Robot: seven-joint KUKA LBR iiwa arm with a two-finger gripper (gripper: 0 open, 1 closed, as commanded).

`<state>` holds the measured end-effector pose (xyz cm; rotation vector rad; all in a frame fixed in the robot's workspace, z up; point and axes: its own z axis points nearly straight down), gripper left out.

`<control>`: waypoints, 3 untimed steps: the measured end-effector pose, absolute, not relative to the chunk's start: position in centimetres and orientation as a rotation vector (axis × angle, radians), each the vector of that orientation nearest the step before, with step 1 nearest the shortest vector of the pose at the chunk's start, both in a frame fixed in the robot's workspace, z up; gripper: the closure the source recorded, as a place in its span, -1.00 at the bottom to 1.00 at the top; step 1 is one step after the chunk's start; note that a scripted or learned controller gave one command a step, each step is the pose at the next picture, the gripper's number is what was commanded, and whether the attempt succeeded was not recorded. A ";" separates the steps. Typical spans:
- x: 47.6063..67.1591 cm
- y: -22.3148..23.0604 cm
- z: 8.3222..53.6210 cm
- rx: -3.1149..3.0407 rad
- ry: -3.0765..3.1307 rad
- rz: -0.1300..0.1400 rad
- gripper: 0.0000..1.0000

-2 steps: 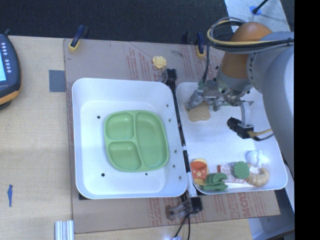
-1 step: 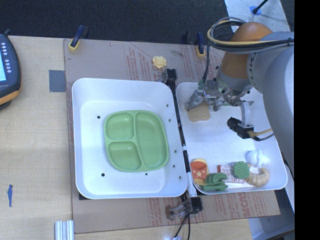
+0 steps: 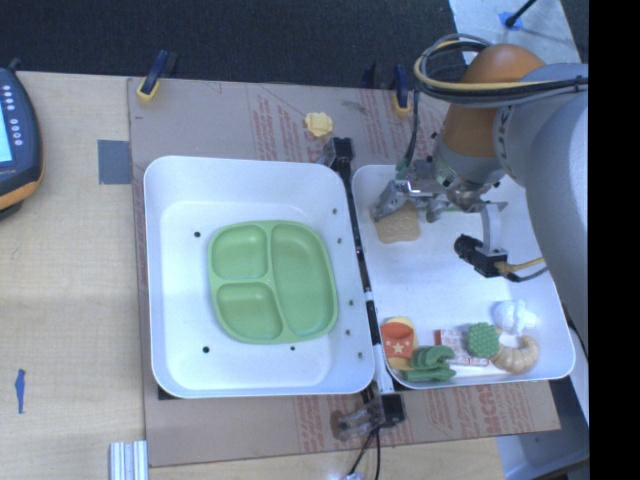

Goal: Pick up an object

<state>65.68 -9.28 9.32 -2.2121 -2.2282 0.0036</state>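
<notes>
My gripper [image 3: 413, 206] hangs over the far left corner of the right bin [image 3: 440, 278], with its fingers spread open. A flat tan toast-like piece [image 3: 400, 230] lies on the bin floor just below the left finger, not held between the fingers. Along the bin's near edge lie a red fries box [image 3: 397, 340], green pods [image 3: 432, 364], a green broccoli-like piece [image 3: 483, 339], a white lump [image 3: 515, 316] and a tan croissant [image 3: 519, 355].
The left bin [image 3: 170, 268] holds a green divided plate [image 3: 272, 281]. A small yellow object [image 3: 318, 124] sits on the cardboard behind the bins. A control pendant [image 3: 15, 138] rests at the far left. The arm's grey body [image 3: 560, 168] overhangs the right bin's right side.
</notes>
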 end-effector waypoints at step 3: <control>65.7 -9.8 9.3 -2.218 -2.224 0.001 -1.00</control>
